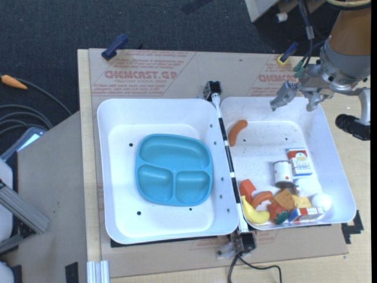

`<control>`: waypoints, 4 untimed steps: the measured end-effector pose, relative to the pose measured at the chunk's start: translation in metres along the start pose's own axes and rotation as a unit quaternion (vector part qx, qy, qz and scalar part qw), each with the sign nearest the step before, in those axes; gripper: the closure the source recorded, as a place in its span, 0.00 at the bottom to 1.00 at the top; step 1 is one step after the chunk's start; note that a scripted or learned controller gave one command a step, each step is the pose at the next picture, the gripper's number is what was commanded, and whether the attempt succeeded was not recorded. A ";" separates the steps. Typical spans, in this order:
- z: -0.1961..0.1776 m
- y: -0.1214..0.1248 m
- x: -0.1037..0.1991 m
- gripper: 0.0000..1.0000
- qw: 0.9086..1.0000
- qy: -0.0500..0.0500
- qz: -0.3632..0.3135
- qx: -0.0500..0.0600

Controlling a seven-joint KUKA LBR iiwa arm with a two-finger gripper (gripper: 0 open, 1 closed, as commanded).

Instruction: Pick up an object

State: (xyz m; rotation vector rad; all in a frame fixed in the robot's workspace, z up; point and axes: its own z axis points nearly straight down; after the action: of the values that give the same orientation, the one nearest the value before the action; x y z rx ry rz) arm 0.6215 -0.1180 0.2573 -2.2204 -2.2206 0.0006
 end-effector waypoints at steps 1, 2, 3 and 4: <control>0.173 0.009 -0.024 0.00 1.000 0.000 0.000 0.000; 0.173 -0.039 -0.025 0.00 1.000 0.000 0.000 0.001; 0.173 -0.080 -0.032 0.00 1.000 0.000 0.000 0.001; 0.173 -0.040 -0.056 0.00 1.000 0.000 0.000 -0.001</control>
State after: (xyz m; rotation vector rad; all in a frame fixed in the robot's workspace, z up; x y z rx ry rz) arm 0.5809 -0.1742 0.0848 -2.2220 -2.2218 -0.0009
